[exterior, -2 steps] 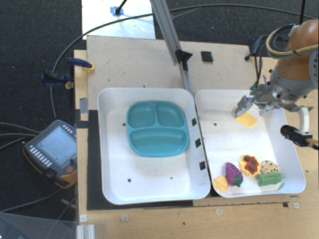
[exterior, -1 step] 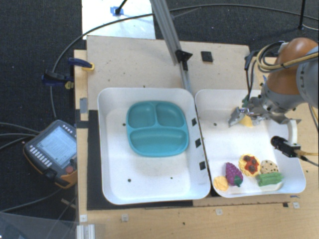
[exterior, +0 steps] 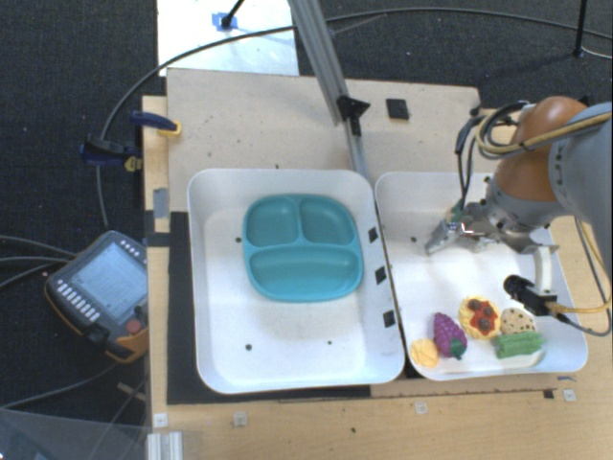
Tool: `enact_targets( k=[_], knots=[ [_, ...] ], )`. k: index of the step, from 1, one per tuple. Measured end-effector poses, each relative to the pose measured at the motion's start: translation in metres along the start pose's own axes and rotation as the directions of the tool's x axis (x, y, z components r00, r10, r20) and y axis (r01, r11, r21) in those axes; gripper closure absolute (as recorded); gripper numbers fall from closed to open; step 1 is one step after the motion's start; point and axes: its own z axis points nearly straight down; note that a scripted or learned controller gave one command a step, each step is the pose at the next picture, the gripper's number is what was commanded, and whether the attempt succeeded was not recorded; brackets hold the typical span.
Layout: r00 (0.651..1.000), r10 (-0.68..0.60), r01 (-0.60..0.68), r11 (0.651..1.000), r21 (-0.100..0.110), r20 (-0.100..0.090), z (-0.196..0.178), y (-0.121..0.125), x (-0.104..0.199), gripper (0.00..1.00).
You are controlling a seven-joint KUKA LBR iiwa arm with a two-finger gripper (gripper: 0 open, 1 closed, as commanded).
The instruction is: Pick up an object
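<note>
Several toy foods lie along the front of the right bin (exterior: 412, 209): purple grapes (exterior: 447, 333), a small yellow piece (exterior: 424, 354), a yellow and red pizza-like piece (exterior: 479, 316), a speckled cookie (exterior: 518, 321) and a green piece (exterior: 518, 345). My gripper (exterior: 444, 240) hangs low over the middle of the right bin, behind the toys and apart from them. Nothing can be seen held in it. The arm's wrist (exterior: 517, 204) and orange band (exterior: 551, 123) rise to the right of it.
A teal divided plate (exterior: 302, 247) lies in the left bin (exterior: 220, 333). A slanted grey pole (exterior: 321, 46) crosses the back of the bench. A teach pendant (exterior: 101, 290) and cables lie on the floor to the left.
</note>
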Motion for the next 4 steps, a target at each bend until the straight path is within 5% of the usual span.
enact_targets(
  k=[1,4],
  knots=[
    [1.0,-0.002,0.002,1.0,-0.008,-0.001,-0.015,0.003,0.001,1.0],
    [1.0,-0.005,0.005,1.0,-0.003,0.0,-0.171,0.009,-0.009,1.0]
  ],
)
